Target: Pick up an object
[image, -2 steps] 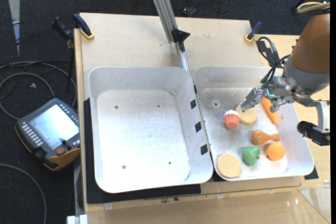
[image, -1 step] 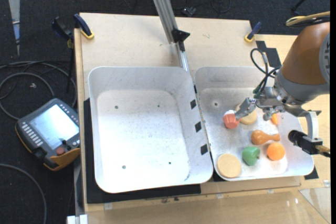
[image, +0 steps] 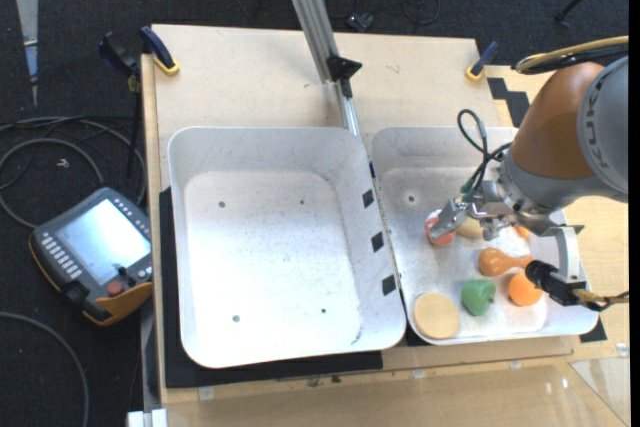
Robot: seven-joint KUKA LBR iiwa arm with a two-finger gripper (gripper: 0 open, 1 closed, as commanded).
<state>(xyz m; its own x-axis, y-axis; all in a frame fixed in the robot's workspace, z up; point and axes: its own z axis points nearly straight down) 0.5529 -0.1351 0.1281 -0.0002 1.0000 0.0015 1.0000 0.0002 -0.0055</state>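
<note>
gripper (image: 443,223) – low in the right bin (image: 400,155), fingers pinching a small red-orange object (image: 437,233) | object – rounded, reddish, near the bin's middle, left of the other toys | arm (image: 570,135) – reaching in from the right, wrist bent down

no text, label or number is legible on anything here.

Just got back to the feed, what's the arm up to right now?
The arm is reaching into the right bin, its gripper low over a red-and-tan object near the bin's middle. A tan disc, a green piece and orange pieces lie along the near edge. Nothing looks lifted yet. The left bin sits alongside.
</note>
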